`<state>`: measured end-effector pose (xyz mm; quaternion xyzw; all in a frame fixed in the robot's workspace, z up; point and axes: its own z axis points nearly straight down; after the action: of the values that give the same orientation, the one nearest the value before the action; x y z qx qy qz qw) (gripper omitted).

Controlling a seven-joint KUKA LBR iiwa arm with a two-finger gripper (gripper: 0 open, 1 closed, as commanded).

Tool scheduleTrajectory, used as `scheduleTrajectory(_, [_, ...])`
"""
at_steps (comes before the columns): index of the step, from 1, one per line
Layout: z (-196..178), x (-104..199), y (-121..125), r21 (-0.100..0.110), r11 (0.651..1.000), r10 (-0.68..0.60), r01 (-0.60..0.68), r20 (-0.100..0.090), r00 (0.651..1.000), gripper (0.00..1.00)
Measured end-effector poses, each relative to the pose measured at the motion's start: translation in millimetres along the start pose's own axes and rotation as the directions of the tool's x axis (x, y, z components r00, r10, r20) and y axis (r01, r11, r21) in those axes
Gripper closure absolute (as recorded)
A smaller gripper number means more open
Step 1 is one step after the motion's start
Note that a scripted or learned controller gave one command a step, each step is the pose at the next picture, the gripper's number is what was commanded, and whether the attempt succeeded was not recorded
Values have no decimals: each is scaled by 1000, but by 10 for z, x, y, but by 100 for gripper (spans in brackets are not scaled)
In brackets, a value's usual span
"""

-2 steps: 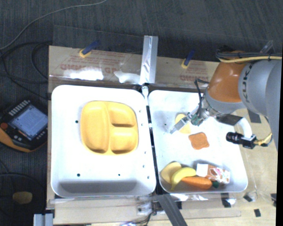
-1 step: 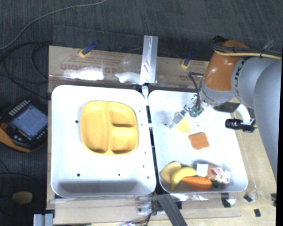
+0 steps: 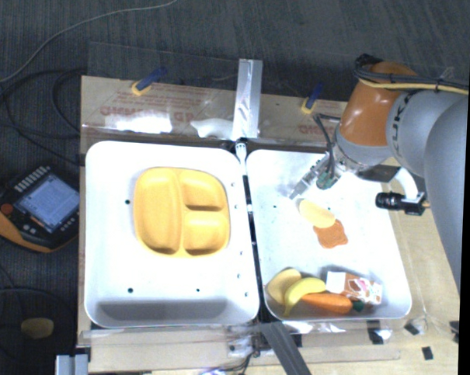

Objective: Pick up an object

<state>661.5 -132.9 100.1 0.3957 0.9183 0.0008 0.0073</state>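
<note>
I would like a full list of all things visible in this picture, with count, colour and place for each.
bins: 2, white, side by side on the bench
divided tray: 1, yellow, in the left bin
flat pale piece: 1, cream, right bin, middle
flat orange piece: 1, orange, touching the pale piece
banana: 1, yellow, right bin, near edge
carrot: 1, orange, beside the banana
small carton: 1, white and red, right bin, near edge
handheld controller: 1, orange and black, on the floor, left
arm: 1, grey with an orange band
end effector: 1, over the right bin's far part

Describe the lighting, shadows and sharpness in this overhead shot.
Camera view: even, soft light; the white bins look bright, nearly washed out; a grey shadow band lies along the left bin's near wall; the yellow tray shows mild sheen; the gripper and small toys near the carrot look slightly soft.
</note>
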Motion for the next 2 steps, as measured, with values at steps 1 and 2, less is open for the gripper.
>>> scheduleTrajectory(1, [10,11,-7,3,1000,0,0,-5,1000,0])
scheduleTrajectory(2, [-122,165,-602,6,992,-122,122,-11,992,0])
